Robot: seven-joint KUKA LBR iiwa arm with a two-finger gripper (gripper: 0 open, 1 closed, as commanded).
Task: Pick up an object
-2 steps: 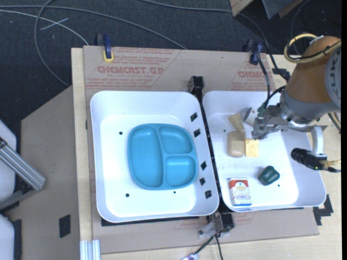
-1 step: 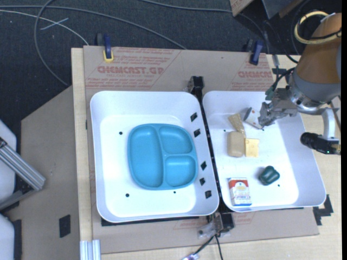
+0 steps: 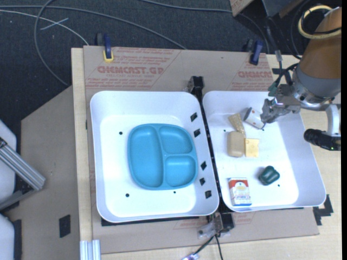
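Bench: pale board w/ red print, two blue clamps at far edge, dark floor and cables beyond.

Left bin: white, shallow, rounded corners. Holds blue divided plate, three compartments, lying flat at bin centre.

Right bin: white, same build, touching left bin along a black clip seam.

Arm: grey w/ orange band, comes in from right, over the right bin's far right corner. Gripper low in far part of right bin, near its back wall. Fingers too small and blurred; can't tell if jaws open or closed, or whether anything is between them.

Objs in right bin, big to small:
- Small carton: white w/ red panel on top and blue strip at near end, lying flat near bin's front left corner.
- Tan block: rounded, beige, mid-bin, left side.
- Tan wedge piece: just behind the block, tilted, just left of gripper.
- Yellow square: flat, pale yellow, touching tan block's right side.
- Dark green lump: rounded, glossy, right of carton, apart from the rest.
- Small grey-white bit by the wedge, just beside gripper; what it is, can't tell.
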